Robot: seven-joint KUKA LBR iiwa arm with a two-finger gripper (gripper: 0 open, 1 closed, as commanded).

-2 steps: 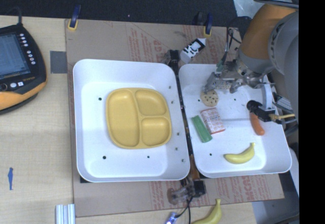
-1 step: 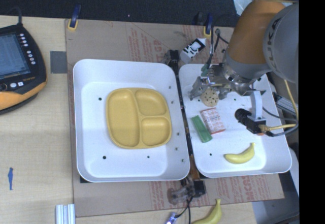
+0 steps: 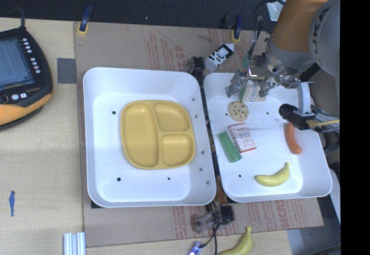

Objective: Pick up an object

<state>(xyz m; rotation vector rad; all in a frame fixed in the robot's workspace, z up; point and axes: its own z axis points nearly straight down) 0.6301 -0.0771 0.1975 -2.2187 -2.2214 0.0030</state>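
arm (image 3: 303, 22) comes in over the far right corner of the right bin (image 3: 315, 187). gripper (image 3: 248, 85) hangs over that bin's far left part, just past the cookie (image 3: 237, 111); cannot tell if it's apart or together, nothing visibly clamped. cookie sits in the right bin near its far left corner. just nearer than the cookie: small red-and-white packet (image 3: 242, 137), with a green bar (image 3: 229, 147) touching its left side, close to the bin's left wall. carrot (image 3: 293, 138) lies by the bin's right wall. banana (image 3: 273, 176) lies in the near right part of the bin. left bin (image 3: 98, 132) holds a yellow divided plate (image 3: 157, 133) about centre. second banana (image 3: 240, 244) lies on the bench, outside the right bin's near edge. handheld controller (image 3: 20, 77) sits on the bench well left of the left bin
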